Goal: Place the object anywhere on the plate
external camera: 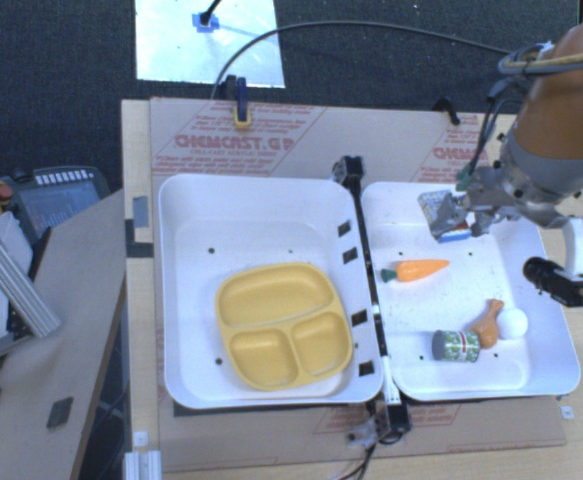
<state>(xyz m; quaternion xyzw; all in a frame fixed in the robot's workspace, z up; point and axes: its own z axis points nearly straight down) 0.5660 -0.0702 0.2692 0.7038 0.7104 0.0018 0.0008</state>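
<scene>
At the far left of the frame a handheld control pendant (59, 200) with a red button lies beside a slanted grey side table, just off the worktop (141, 168). The left white bin (186, 218) takes up the middle-left of the frame, and in its lower half sits the yellow divided plate (283, 324), three compartments, tilted a little, with nothing on it. A row of black clips runs down the seam between the two bins at frame centre. In the right white bin (531, 373), going rightward, an orange toy carrot (418, 269) with a green top lies on its side near the bin's middle, its green end pointing toward the seam. Below it, toward the lower edge, a small green-and-white can (456, 346) lies on its side, touching a tan toy drumstick (488, 322) whose far end meets a white ball-like piece (512, 323). Above the carrot, in the upper part of the right bin, hangs the tool (449, 216), a metallic block with a bit of blue and red at its lower edge; whether its fingers are spread or pressed together cannot be told. The grey and orange arm (561, 108) enters from the upper right of the frame.
</scene>
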